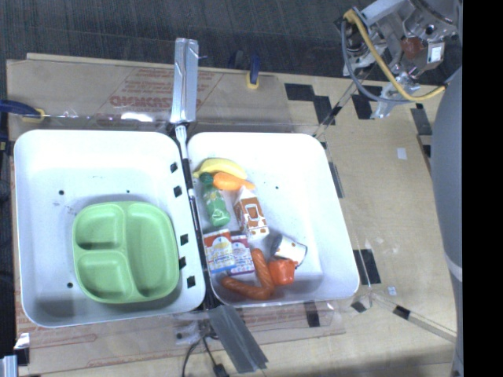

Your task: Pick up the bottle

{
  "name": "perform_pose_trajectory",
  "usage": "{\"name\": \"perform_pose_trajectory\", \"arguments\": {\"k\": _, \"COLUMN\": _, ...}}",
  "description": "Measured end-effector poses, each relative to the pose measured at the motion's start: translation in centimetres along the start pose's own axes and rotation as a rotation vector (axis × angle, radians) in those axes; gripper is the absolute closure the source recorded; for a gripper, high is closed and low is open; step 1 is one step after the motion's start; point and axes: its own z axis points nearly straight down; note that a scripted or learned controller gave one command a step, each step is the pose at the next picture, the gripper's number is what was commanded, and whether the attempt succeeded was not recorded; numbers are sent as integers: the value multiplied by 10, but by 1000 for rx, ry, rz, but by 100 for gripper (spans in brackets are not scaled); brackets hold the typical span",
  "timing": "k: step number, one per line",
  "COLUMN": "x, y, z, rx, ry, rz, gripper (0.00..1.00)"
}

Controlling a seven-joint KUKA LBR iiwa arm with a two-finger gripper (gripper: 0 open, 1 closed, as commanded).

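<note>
At the near end of the right bin (334,210), a long orange-red toy food (250,287) is seen lying against the near wall. A second red-orange piece (282,272) is touching it. A small white and black thing (289,249) is set just beside that piece, and what it is cannot be told. A flat packet with a red label (228,254) is lying next to these, close to the wall between the two bins. A little orange and white box (251,217) is placed just behind the packet.

The green bottle (214,203) is found in the right bin, on its side, close to the wall shared with the left bin. Its green cap is pointed to the far side. An orange carrot (229,181) is lying by the cap, and a yellow banana (220,166) is just behind the carrot.

In the left bin (31,163), a green plate with three parts (126,251) is placed toward the near side.

Behind the bins, a metal bar (185,77) is stood up where they meet.

The gripper (389,69) is held far off at the back right, outside both bins and well apart from the bottle. Whether it is open or closed cannot be told.
</note>
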Motion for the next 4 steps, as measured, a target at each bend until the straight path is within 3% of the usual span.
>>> {"name": "perform_pose_trajectory", "arguments": {"k": 1, "x": 2, "y": -3, "z": -9, "rx": 2, "ry": -3, "rz": -12, "gripper": 100}}
{"name": "perform_pose_trajectory", "arguments": {"k": 2, "x": 2, "y": -3, "z": -9, "rx": 2, "ry": -4, "rz": -12, "gripper": 0}}
{"name": "perform_pose_trajectory", "arguments": {"k": 4, "x": 2, "y": -3, "z": -9, "rx": 2, "ry": -4, "rz": -12, "gripper": 0}}
